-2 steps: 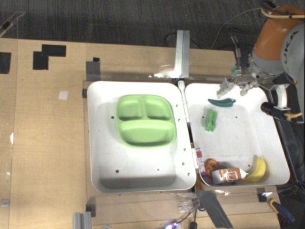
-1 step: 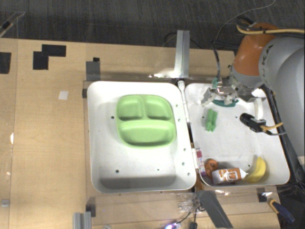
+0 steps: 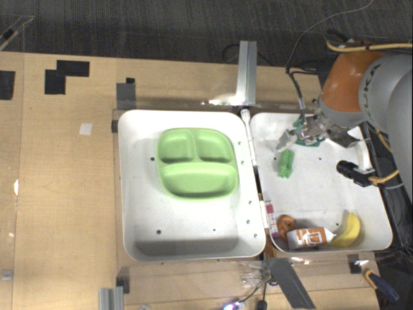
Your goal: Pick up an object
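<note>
In the right bin (image 3: 381,202) a small green object (image 3: 286,163) lies in the back left part. My gripper (image 3: 302,134) hangs just behind and to the right of it, near the bin's back wall, and nothing visibly sits in its grasp. A yellow banana (image 3: 349,230), an orange and white carton (image 3: 309,237) and a small brown item (image 3: 284,223) lie along the bin's front wall.
A green divided plate (image 3: 195,161) rests in the left bin (image 3: 139,225). The grey arm with its orange band (image 3: 345,82) crosses the right bin's back right corner. A black part (image 3: 353,172) and cables hang near the right wall.
</note>
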